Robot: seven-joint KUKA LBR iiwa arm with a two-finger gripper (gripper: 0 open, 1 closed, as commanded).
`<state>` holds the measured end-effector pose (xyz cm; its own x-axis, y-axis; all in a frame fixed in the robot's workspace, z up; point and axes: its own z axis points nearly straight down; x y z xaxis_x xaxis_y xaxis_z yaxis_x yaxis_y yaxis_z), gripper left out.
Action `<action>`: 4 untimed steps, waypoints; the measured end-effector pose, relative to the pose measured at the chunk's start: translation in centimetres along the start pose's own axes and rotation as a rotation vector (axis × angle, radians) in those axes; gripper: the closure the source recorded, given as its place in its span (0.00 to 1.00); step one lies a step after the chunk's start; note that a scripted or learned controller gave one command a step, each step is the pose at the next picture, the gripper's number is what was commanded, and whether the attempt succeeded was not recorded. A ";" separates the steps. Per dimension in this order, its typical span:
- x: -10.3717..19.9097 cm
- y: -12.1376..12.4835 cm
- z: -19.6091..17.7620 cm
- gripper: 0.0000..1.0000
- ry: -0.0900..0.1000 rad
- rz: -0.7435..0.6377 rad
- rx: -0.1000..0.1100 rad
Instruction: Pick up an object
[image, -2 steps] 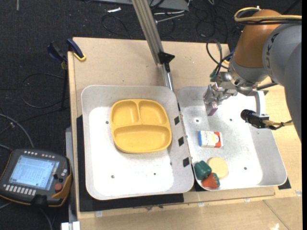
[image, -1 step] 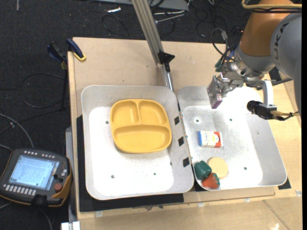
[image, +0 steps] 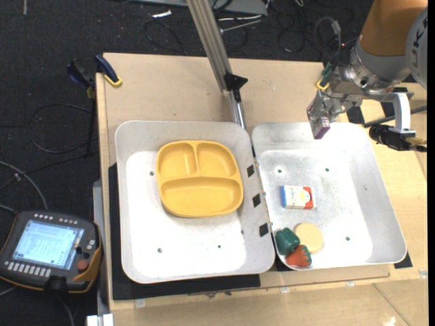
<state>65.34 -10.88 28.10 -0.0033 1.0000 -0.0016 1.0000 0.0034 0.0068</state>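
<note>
Where the right white bin (image: pixel 353 182) shows bare floor, a small white carton with orange and blue print (image: pixel 297 197) lies near its middle. Toward the bin's near left corner sit a pale round disc (image: pixel 309 236), a green pepper-like toy (image: pixel 286 239) and a red piece (image: pixel 299 255), bunched and hard to tell apart. Above the bin's far edge hangs the grey gripper (image: pixel 320 122), carrying nothing visible; its grip state cannot be told. Orange-banded arm (image: pixel 391 19) is cut off at the frame's top.

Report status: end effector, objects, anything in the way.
End effector above right bin's far rim, holding nothing. Box, pepper, tomato, disc in right bin. Yellow plate in left bin. Path clear.
</note>
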 end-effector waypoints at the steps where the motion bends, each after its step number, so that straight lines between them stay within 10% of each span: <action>1: 4.9 0.5 1.1 1.00 0.002 -0.003 0.008; 4: 20.0 -1.3 3.2 1.00 0.003 -0.005 0.008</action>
